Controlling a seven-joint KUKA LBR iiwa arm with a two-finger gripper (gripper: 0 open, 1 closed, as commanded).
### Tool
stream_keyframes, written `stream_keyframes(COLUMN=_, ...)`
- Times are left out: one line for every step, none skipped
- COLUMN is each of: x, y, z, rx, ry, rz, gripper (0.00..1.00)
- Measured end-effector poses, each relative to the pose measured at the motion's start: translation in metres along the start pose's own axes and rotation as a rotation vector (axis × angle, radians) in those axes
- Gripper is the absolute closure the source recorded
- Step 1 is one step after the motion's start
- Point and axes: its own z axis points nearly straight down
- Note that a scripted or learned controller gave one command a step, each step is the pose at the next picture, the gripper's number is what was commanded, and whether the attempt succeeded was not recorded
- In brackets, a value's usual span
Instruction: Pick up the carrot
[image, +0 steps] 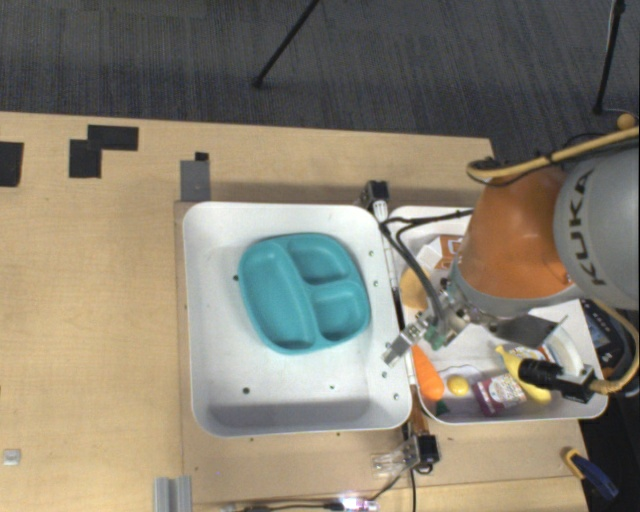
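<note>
The arm (520, 245) is leaning low over the right bin (590, 405), tool (428, 335) hanging just above the carrot (429, 375) by the bin's left wall; its opening, cannot tell. A teal divided plate (303, 290) is sitting in the left bin (215, 300).

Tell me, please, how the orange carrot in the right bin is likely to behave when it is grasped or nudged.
The carrot looks smooth and glossy, probably a stiff plastic toy, so it may slip. Its rounded, tapered shape suggests it could roll or pivot if pushed. It lies close against the right bin wall, beside small items such as a yellow piece, so a nudge may jostle those.
</note>
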Motion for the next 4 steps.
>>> stream_keyframes(x=-0.046, y=-0.037, z=-0.001, rx=0.001, ry=-0.005, rz=0.005, gripper=0.00)
stream_keyframes(x=-0.081, y=-0.066, z=0.086, rx=-0.001, ry=-0.008, rz=0.139, gripper=0.00)
stream_keyframes(x=-0.016, y=-0.010, z=-0.004, rx=-0.009, ry=-0.004, rz=0.145, gripper=0.00)
stream_keyframes(x=-0.018, y=-0.014, z=-0.001, rx=-0.002, ry=-0.003, rz=0.151, gripper=0.00)
